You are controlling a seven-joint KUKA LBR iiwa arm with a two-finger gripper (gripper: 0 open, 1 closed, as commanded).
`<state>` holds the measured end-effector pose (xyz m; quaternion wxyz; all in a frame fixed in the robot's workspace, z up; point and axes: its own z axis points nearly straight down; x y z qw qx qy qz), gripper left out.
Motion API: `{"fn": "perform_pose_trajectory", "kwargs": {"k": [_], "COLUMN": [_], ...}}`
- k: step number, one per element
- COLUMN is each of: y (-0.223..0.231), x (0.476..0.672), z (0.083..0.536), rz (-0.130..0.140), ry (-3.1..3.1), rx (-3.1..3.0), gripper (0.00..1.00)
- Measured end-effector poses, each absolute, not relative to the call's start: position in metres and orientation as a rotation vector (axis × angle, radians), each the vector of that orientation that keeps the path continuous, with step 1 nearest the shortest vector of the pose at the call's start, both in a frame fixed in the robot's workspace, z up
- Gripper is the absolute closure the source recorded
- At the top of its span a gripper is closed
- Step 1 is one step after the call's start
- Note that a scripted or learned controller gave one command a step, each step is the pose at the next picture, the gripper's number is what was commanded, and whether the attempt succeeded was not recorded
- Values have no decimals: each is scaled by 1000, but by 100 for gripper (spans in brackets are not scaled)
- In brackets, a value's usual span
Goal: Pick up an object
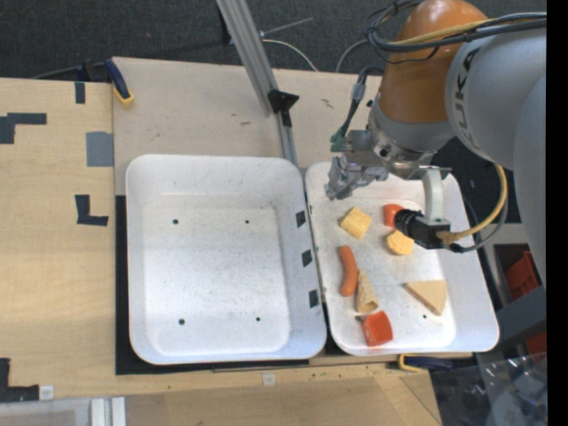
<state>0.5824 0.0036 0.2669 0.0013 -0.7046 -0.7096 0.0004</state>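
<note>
Right bin (475, 327) contents, as I find them: yellow block (356, 223), red piece (393, 213) partly hidden, small yellow lump (400, 244), orange sausage (348, 271) lying lengthwise, tan cone (365, 296), tan wedge (428, 295), red chunk (377, 328) near the front rim.

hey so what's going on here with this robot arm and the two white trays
A grey robot arm reaches in from the right, with its gripper hanging over the far left corner of the right bin. That bin holds small toy foods: a yellow cheese block, a hot dog, an ice cream cone, a red piece, a tan wedge and a yellow lump. Nothing appears to be between the fingers. The cheese block lies closest to the gripper. The left bin sits beside it.
</note>
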Motion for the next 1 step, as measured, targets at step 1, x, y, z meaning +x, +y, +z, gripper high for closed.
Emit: {"fn": "perform_pose_trajectory", "kwargs": {"k": [1], "y": [56], "x": [596], "z": [238], "rz": [4], "ry": [-2226], "rx": [-2213], "gripper": [100]}}
